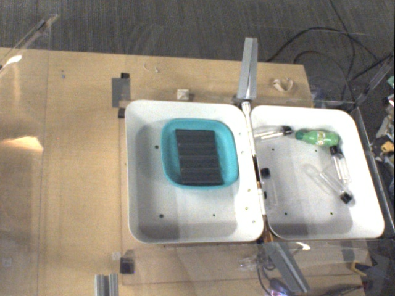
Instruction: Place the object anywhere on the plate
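You're looking down on a wooden bench [68,184] w/ two white bins sitting side by side. Nearest you, the front parts of both bins are lying bare.

Going back a bit, in the left bin [142,221] a teal plate [229,150] is sitting near the middle, & a dark ribbed pad [199,158] is lying on it.

In the right bin [308,221], a clear tube w/ black ends [339,176] is lying toward the right side. A small black bit [265,172] is sitting by the left wall.

Farther back in that bin, a green object [316,137] is lying near the back wall, well apart from the plate. Just left of it a thin clear tube [271,132] is lying too.

Behind the bins, a grey post [249,69] is standing at the gap btwn them.

You can't tell about the fingers here.
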Action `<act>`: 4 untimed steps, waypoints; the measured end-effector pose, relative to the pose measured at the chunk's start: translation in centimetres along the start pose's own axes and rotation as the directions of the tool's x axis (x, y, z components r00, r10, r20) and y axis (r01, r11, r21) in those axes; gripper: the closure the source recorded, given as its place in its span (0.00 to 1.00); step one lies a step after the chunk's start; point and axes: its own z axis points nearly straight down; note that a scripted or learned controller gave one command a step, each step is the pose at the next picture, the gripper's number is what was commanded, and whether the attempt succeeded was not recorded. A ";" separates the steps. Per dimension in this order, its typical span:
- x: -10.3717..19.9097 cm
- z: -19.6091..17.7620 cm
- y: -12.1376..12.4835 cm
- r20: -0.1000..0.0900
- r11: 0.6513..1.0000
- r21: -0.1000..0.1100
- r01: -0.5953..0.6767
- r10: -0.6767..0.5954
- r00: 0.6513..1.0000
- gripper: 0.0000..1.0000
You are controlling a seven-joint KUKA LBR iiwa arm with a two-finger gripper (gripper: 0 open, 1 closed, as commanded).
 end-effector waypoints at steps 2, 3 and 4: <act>0.4 15.0 -0.5 -0.001 0.995 0.000 0.102 -0.102 0.995 1.00; 0.6 13.9 -0.4 -0.004 0.994 -0.001 0.106 -0.106 0.994 1.00; 2.2 20.5 -3.6 0.000 0.976 0.003 0.216 -0.216 0.976 1.00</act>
